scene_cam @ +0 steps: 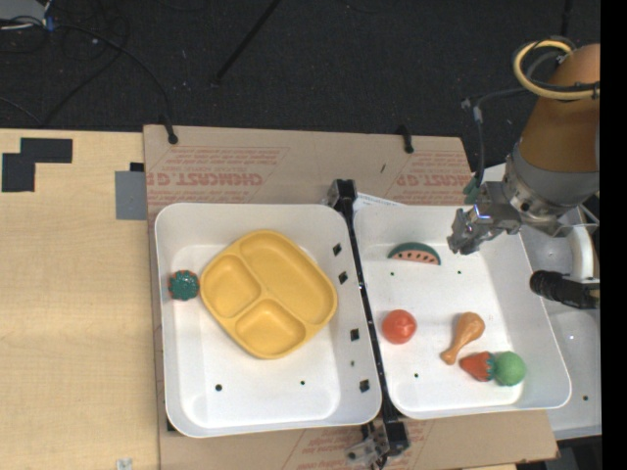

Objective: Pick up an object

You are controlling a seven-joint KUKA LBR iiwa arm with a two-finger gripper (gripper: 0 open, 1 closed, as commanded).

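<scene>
The right bin [431, 399] holds a watermelon slice [414, 254] near its back, a red tomato [398, 326] in the middle, a tan chicken drumstick [462, 335], and a strawberry [477, 365] touching a green ball [508, 368] at the front right. My gripper [468, 234] hovers over the back right of this bin, to the right of the watermelon slice and apart from it. Nothing shows between its fingers.
The left bin [245, 399] carries a yellow divided plate [268, 292] and a small dark green ball-like toy [183, 285] at its left wall. A black divider [359, 302] separates the bins. The arm fills the upper right.
</scene>
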